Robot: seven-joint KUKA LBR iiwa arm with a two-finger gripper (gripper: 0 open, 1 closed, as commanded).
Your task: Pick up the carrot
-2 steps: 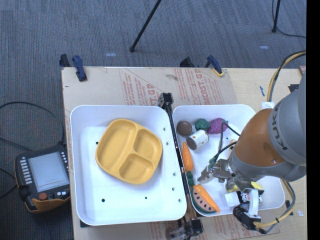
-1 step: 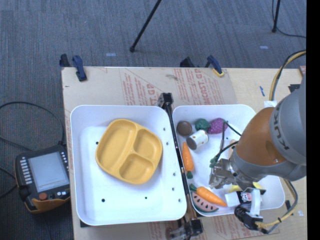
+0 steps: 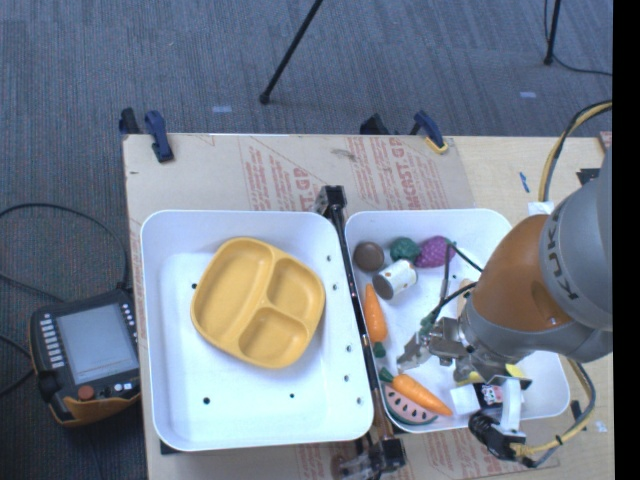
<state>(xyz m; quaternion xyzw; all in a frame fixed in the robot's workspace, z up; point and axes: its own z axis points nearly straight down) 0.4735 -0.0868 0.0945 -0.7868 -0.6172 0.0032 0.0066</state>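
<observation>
- Pincer (image 3: 432, 348): the metal fingers at the end of the grey arm (image 3: 580, 258), below its orange band (image 3: 520, 283), hang over the right bin (image 3: 520, 223). How far they are open cannot be told, and nothing can be seen held between them.
- Carrot (image 3: 421, 393): an orange carrot with a green top lies in the right bin just below the pincer, slanting down toward the bin's front edge. Whether the pincer touches it cannot be told.
- Second carrot (image 3: 374, 314): a second orange carrot lies to the left of the pincer and a little above it, close along the bin's left wall, apart from the fingers.
- Watermelon slice (image 3: 409, 409): a red wedge with a green rind rests just beneath the first carrot, at the bin's front left corner.
- White cup (image 3: 396, 278): lies on its side up and to the left of the pincer, near the second carrot's upper end.
- Brown ball (image 3: 368, 256), green toy (image 3: 404, 249) and purple grapes (image 3: 434, 252): set in a row well above the pincer, near the bin's far wall.
- Yellow plate (image 3: 258, 301): a divided plate sits in the left bin (image 3: 165, 268), far to the left of the pincer.
</observation>
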